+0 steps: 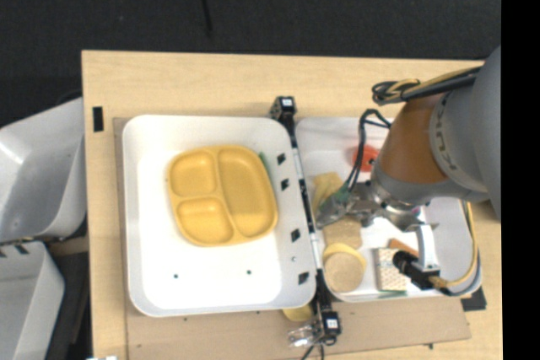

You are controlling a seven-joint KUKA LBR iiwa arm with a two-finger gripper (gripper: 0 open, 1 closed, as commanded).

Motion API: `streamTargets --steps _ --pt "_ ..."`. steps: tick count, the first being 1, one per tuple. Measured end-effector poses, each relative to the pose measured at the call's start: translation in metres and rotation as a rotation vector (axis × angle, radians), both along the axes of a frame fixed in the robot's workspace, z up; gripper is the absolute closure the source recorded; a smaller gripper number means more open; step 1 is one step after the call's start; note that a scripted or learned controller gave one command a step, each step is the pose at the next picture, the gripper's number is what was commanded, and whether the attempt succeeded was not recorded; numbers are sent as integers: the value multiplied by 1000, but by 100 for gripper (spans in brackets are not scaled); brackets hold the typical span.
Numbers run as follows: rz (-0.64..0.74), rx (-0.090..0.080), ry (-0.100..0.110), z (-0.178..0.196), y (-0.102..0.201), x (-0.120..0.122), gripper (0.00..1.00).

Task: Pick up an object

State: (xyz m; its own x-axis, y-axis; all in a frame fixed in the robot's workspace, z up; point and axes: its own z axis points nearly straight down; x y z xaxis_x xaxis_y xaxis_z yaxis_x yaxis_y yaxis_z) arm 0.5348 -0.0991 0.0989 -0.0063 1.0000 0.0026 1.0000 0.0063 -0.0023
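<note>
Right bin [460, 270]: gripper [342, 202] low among clutter near divider, opening not discernible. Candidate objects: tan disc [344, 267], red item [364, 156]. Left bin [152, 282]: yellow tray [223, 195]. Risk: crowding may cause missed or glancing grasp.

The arm [439, 143] is crowding the cluttered right bin [456, 244]; bare floor is lying open around the yellow tray [223, 195] in the left bin [152, 265].
</note>
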Motion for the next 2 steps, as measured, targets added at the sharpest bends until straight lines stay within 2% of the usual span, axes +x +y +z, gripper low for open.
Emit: streamTargets --steps 1,2 --pt "-10 -2 0 9 -5 0 100" --pt "3 -2 -13 106 56 58 100"
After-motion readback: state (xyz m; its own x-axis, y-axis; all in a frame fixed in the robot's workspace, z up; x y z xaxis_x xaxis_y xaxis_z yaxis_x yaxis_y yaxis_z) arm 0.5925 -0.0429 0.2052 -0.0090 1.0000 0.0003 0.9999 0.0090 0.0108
